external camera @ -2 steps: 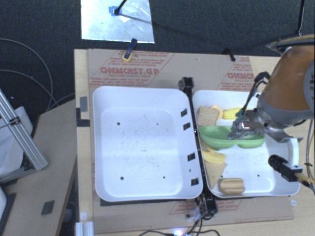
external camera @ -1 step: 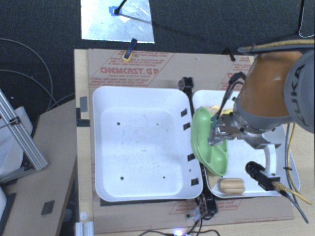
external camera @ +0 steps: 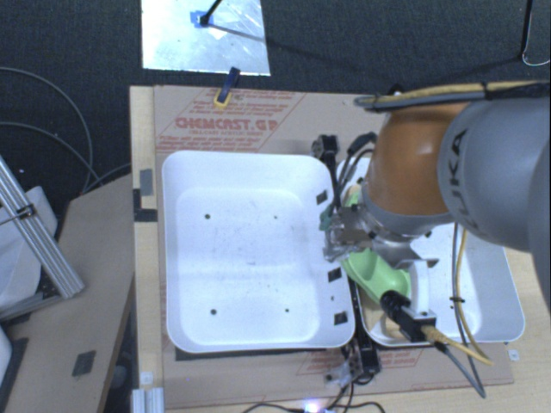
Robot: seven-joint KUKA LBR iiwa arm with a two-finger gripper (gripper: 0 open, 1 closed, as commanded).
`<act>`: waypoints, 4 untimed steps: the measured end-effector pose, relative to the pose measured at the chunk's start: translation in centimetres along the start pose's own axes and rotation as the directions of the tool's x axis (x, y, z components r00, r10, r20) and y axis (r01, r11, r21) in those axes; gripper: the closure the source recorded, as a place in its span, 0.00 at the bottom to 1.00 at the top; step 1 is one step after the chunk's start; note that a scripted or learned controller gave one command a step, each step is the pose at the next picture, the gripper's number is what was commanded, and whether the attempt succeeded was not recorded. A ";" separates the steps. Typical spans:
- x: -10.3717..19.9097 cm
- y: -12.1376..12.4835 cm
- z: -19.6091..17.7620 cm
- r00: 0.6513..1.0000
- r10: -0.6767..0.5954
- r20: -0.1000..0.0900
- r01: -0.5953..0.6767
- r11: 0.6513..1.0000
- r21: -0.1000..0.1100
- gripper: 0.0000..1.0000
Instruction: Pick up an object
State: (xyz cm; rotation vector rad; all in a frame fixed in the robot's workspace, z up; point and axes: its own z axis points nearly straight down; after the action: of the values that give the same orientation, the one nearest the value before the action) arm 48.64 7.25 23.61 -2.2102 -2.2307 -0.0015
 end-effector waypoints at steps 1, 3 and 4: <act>3.8 0.1 -12.2 1.000 0.000 -0.002 0.000 1.000 -0.012 1.00; -5.4 8.4 4.7 1.000 0.009 -0.002 -0.010 1.000 -0.022 1.00; -9.6 5.5 -5.7 1.000 0.011 0.003 -0.011 1.000 -0.008 1.00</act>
State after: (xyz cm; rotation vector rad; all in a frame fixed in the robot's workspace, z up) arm 54.22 -2.27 29.32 -2.2282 -2.2236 -0.0071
